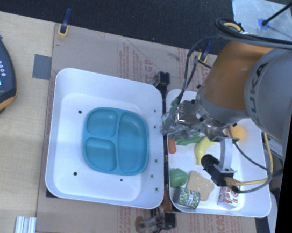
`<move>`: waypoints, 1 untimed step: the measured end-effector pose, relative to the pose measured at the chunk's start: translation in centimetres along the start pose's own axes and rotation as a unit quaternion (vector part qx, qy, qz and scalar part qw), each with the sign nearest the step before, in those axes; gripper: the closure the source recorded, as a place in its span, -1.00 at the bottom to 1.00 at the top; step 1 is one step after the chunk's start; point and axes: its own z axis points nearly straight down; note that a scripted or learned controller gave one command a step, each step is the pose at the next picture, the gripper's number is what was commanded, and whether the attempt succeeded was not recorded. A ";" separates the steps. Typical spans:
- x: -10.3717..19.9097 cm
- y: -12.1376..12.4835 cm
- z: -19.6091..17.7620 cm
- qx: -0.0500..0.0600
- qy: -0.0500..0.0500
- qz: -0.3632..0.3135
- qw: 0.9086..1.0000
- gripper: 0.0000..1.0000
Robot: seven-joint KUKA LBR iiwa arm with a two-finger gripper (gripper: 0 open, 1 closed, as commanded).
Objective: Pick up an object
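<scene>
Camera view, arm: the big grey arm [270,88] with the orange band comes in from 3 o'clock and leans low over the right bin [260,209].
Camera view, hand: the hand [180,125] is down at the 9 o'clock side of the right bin, close to the wall between the two bins. I cannot tell if it is grasping anything; the wrist hides too much.
Camera view, things to pick: the right bin holds toy food. An orange carrot [171,145] and a dark green leafy piece [188,140] lie just under the hand. A yellow banana [202,147] is beside them. At 6 o'clock sit a green pepper [178,176], a tan bread slice [201,184], a green can [186,198] and a small carton [227,197].
Camera view, left bin: the left bin [65,128] holds a blue plate [116,140] with three parts.
Step now: I think the hand is reaching down for a grab.
Next move: it likely needs to close on one toy, then lift straight up, slowly.
</scene>
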 end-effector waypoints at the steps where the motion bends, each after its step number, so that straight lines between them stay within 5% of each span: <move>1: 1.9 0.2 1.0 0.002 0.000 0.000 1.000 1.00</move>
